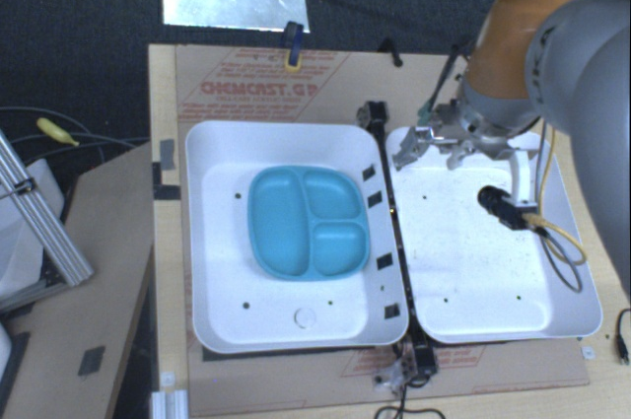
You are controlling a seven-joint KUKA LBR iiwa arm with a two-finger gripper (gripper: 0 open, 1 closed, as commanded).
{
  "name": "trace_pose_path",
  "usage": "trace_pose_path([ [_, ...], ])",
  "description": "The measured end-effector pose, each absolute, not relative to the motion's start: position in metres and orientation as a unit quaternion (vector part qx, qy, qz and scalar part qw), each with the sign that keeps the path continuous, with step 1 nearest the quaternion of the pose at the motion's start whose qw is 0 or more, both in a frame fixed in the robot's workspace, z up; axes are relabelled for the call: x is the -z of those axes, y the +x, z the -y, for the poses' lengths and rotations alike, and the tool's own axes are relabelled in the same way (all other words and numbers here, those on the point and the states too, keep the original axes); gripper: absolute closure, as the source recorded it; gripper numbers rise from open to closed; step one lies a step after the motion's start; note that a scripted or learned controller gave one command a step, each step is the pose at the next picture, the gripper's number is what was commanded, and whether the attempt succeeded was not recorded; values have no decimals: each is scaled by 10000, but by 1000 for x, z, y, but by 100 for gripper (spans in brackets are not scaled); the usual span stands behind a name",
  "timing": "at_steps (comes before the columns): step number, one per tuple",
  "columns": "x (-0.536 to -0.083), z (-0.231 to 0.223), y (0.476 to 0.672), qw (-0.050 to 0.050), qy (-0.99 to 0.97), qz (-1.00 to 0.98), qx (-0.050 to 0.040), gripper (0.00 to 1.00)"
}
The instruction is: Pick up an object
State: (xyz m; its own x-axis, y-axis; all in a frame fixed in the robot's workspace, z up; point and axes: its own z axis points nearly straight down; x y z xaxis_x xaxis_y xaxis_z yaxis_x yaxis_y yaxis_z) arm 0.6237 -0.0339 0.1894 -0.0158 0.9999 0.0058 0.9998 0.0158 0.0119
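Blue divided plate (306, 222) flat in the middle of the left bin (212, 210). Pincer (434, 148) at the right bin's (473, 259) far-left corner, well apart from plate; spread or pressed together, cannot tell.

One fixed camera looks down at a slant on the counter (266, 82) from above, far enough to see both white bins. The left bin (212, 210) lies beyond the end effector (434, 146), the right bin (493, 309) under it.
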Motion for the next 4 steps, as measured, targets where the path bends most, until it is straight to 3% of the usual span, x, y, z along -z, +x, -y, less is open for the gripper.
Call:
trace_pose_path([
  [1, -184, 47, 575, -8, 7072, -7070, 7, 0],
  [2, -184, -39, 496, -33, 7031, -7111, 2, 0],
  [3, -195, -34, 501, 10, 7053, -7089, -17, 100],
  [4, -305, -106, 488, 23, 7024, -7118, -69, 100],
])
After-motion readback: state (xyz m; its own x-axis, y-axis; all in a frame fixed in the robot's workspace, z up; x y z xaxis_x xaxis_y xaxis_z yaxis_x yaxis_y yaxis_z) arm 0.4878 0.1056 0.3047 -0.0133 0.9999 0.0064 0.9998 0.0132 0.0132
